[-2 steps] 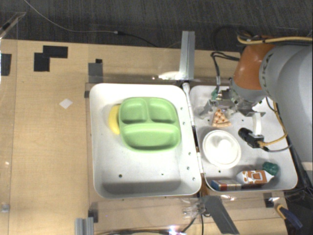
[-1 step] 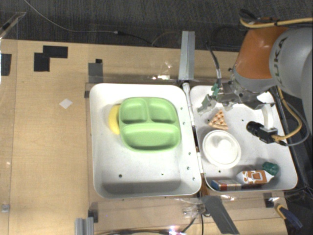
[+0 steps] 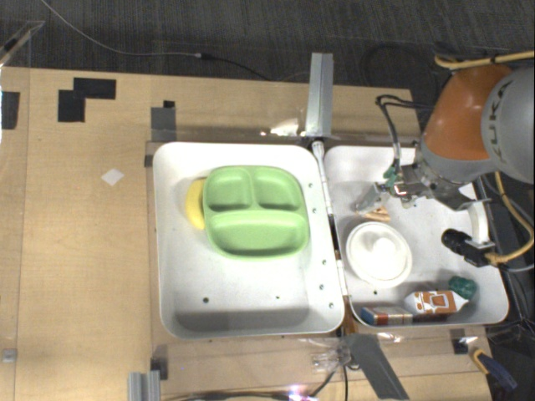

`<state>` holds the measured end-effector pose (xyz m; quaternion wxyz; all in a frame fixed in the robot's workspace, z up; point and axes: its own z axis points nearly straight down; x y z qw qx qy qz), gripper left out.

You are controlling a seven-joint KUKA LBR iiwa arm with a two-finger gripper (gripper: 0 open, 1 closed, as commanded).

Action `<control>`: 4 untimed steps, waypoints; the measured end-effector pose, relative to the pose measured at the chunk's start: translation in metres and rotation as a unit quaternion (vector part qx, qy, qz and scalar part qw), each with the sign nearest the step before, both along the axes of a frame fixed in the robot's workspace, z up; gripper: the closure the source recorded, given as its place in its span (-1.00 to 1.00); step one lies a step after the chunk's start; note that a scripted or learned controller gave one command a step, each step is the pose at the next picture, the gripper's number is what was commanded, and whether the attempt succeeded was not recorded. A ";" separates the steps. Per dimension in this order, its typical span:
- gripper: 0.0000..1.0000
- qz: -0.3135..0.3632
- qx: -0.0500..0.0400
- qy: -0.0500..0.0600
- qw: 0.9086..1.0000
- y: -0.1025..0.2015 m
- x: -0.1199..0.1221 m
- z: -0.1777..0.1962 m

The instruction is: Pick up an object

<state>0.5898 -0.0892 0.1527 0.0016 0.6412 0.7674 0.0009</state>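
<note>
My gripper (image 3: 369,199) hangs low over the upper left part of the right bin (image 3: 493,307), and the arm reaches in from the right. Just below its tip lies a small tan and orange object (image 3: 379,215), partly hidden. A white round bowl (image 3: 379,252) sits below that, near the bin's middle. Along the bin's front edge lie a small bottle with a brown label (image 3: 435,302) and teal cap (image 3: 462,288), and a thin red and blue pen (image 3: 383,316). I see nothing held in the gripper.
The left bin (image 3: 242,303) holds a green divided plate (image 3: 254,210) with a yellow banana-like object (image 3: 194,205) sticking out from under its left edge. A metal post (image 3: 319,98) stands behind the wall between the bins.
</note>
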 end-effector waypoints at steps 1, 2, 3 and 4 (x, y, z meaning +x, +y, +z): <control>-1.00 0.036 0.000 -0.002 0.999 -0.003 0.027 -0.065; -1.00 -0.005 0.000 -0.002 1.000 0.011 0.065 0.035; -1.00 -0.004 0.000 -0.001 1.000 -0.019 0.040 -0.061; 1.00 -0.003 0.000 -0.004 1.000 -0.018 0.042 -0.049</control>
